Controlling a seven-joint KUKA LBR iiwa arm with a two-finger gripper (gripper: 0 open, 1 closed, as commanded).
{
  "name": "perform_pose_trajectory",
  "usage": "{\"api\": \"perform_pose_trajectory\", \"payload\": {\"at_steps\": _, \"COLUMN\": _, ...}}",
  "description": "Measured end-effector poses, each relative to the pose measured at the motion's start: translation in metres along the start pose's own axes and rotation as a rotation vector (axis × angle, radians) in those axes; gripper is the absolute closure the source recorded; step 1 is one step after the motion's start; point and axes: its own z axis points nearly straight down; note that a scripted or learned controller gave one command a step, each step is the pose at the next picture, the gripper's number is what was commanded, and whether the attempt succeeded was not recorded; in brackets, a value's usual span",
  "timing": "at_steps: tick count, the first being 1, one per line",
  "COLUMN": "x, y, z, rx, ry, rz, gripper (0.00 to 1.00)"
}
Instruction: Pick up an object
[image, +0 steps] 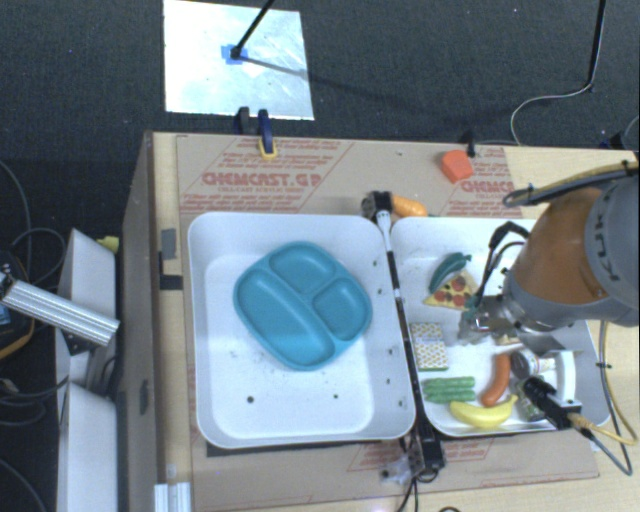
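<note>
The right bin (425, 232) holds several toy foods: a pizza slice (452, 291), a green leafy piece (450, 266), a checked cracker (430, 346), green beans (447, 387), a yellow banana (482, 412) and an orange sausage (497, 380). My gripper (480, 327) hangs low over the middle of this bin, just right of the pizza slice and cracker and above the sausage. The arm's orange band (560, 250) and grey wrist hide the bin's right side.
The left bin (215, 300) bears a blue divided plate (302, 303). On the bench behind the bins lie an orange block (456, 165) and a small orange piece (408, 208). A black divider (397, 300) runs between the bins.
</note>
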Motion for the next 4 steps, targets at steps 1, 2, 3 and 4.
{"api": "perform_pose_trajectory", "payload": {"at_steps": 1, "x": -0.067, "y": 0.007, "z": -0.028, "rx": 0.018, "ry": 0.004, "rz": 0.001, "gripper": 1.00}}
{"api": "perform_pose_trajectory", "payload": {"at_steps": 2, "x": -0.066, "y": 0.007, "z": -0.028, "rx": 0.019, "ry": 0.006, "rz": 0.000, "gripper": 0.00}}
{"api": "perform_pose_trajectory", "payload": {"at_steps": 3, "x": -0.074, "y": -0.016, "z": 0.021, "rx": 0.020, "ry": 0.006, "rz": 0.000, "gripper": 0.00}}
{"api": "perform_pose_trajectory", "payload": {"at_steps": 4, "x": -0.074, "y": -0.033, "z": 0.020, "rx": 0.020, "ry": 0.006, "rz": 0.000, "gripper": 0.00}}
